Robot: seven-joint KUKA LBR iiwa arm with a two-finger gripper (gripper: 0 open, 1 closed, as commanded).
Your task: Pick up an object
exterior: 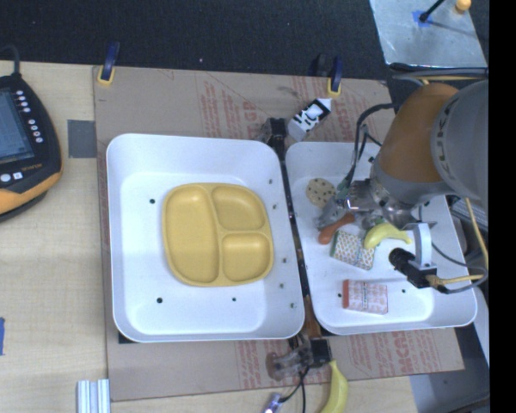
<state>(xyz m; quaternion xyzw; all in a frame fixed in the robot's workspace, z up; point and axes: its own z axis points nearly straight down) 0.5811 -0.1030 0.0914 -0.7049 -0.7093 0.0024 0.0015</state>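
While the arm [430, 144] is reaching in from the right and hanging over the right bin [396, 321], its tool [353, 201] is sitting low over the far left part of that bin, among the loose things. Whether the tool is spread or pressed together cannot be told, as the wrist is covering it from above, and nothing is showing as pinched in it.

Several things are lying in the right bin. A cookie [321, 190] is resting at the far left, just beside the tool. An orange piece [335, 227] is lying just near of the tool, and a banana [385, 233] is curving to its right, partly under the arm. A patterned packet [351, 249] is lying near of the orange piece and seems to be touching it. A red packet [365, 296] is lying flat near the bin's near wall, apart from the rest.

The left bin [120, 231] is holding a yellow plate [217, 233] with three sections, sitting flat at its middle. Both bins are standing side by side on a cardboard sheet [198, 101] on the worktop [43, 299]. Two blue clamps [109, 63] are gripping the sheet's far edge. A pendant [13, 144] is lying on the worktop at the far left. A second banana [335, 390] is lying outside the bins at the near edge.
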